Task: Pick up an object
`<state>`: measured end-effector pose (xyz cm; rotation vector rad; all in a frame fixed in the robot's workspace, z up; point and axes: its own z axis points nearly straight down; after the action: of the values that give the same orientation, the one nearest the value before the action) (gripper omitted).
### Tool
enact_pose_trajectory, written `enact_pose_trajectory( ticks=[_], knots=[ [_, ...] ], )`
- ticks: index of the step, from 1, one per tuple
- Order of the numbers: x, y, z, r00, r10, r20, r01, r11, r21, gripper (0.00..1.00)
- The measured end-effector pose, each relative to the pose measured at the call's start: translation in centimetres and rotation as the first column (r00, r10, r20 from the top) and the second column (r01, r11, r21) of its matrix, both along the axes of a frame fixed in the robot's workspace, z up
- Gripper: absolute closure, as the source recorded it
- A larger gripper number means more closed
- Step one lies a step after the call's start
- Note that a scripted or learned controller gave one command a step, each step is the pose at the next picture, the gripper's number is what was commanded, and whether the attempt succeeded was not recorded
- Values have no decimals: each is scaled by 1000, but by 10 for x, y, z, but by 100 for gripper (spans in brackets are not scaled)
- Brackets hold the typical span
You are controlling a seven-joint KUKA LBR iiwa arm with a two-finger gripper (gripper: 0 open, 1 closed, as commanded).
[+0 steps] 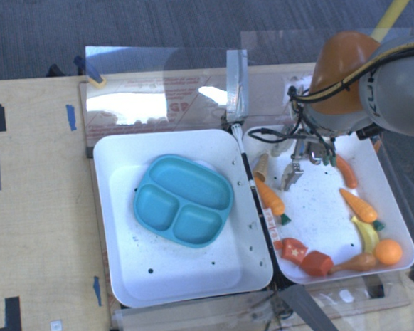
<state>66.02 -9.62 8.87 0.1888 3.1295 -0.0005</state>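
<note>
My gripper (300,169) hangs over the upper middle of the right bin (317,209), open, with nothing between its fingers. Just left of it, by the bin's left wall, lie a tan piece (261,165) and an orange carrot (270,197). To its right, a small carrot (347,171) lies near the right wall. Another carrot (360,206), a yellow banana (368,234) and an orange (388,252) sit at the lower right. Two red pieces (293,249) (316,263) and a long orange vegetable (354,262) lie along the front wall.
The left bin (120,246) holds a blue divided plate (185,200). A clear plastic sheet (158,93) stands behind the bins. The arm's orange band (342,65) looms over the right bin's back edge.
</note>
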Motion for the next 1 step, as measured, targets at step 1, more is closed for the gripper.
enact_pose_trajectory(
  ticks=[1],
  knots=[
    [-81,-32,1,999,-42,4,42,999,-1,0]
  ],
)
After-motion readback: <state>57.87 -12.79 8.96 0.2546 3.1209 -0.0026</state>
